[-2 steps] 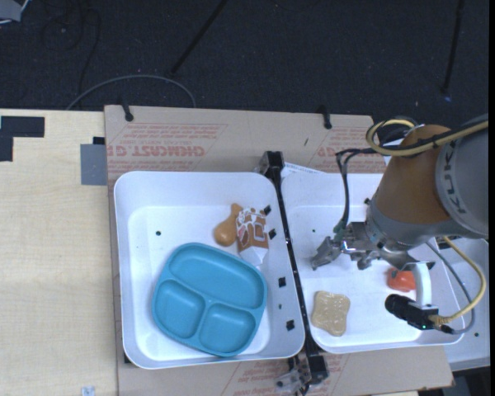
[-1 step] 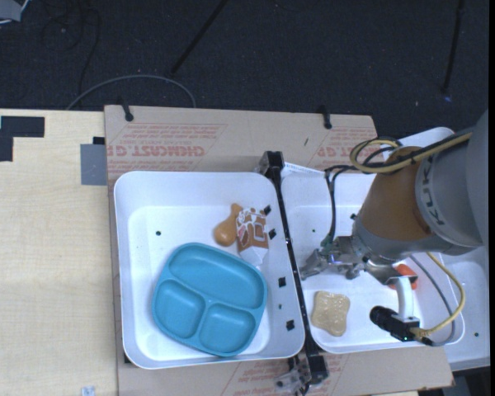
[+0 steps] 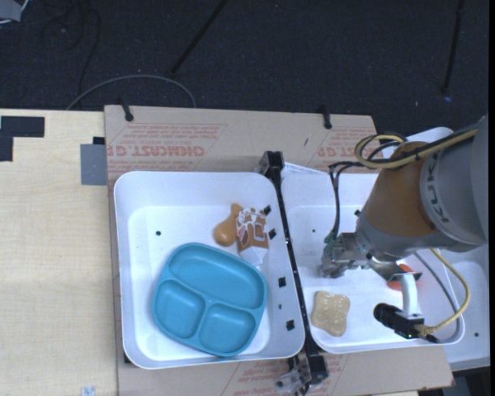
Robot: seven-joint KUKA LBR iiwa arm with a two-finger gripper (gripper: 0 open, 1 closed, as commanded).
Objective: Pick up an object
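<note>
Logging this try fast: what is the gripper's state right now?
Gripper: cannot be told; it is low in the right bin, above the beige toy.

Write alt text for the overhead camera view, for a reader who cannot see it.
A grey robot arm with an orange band reaches from the right, its gripper low in the right white bin, just above a pale beige waffle-like piece. The left white bin holds a blue three-compartment plastic tray and a small orange-brown toy.
</note>
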